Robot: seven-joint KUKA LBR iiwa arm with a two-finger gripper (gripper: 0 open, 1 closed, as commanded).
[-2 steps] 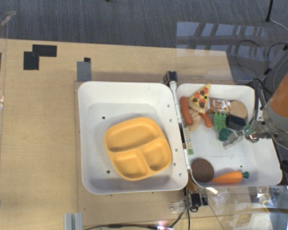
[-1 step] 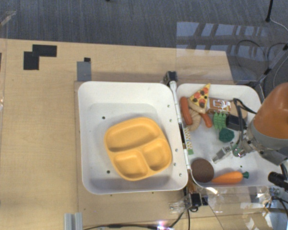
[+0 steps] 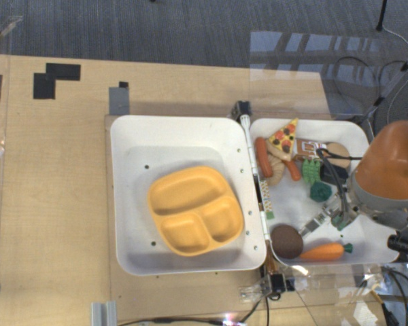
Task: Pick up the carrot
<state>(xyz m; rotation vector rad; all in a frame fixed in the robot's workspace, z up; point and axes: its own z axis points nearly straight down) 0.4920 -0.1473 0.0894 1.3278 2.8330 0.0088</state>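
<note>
Carrot (image 3: 321, 252): lying flat near the right bin's (image 3: 367, 138) 6 o'clock edge, beside a brown round item (image 3: 285, 240).
Claw (image 3: 338, 212): above the carrot at its 12 o'clock, apart; finger state — cannot tell.
Left bin (image 3: 132, 155): yellow divided plate (image 3: 194, 210).

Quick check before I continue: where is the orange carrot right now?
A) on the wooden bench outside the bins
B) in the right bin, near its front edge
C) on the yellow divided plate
B: the orange carrot lies in the right-hand white bin by its front edge, beside a brown round piece.
</note>
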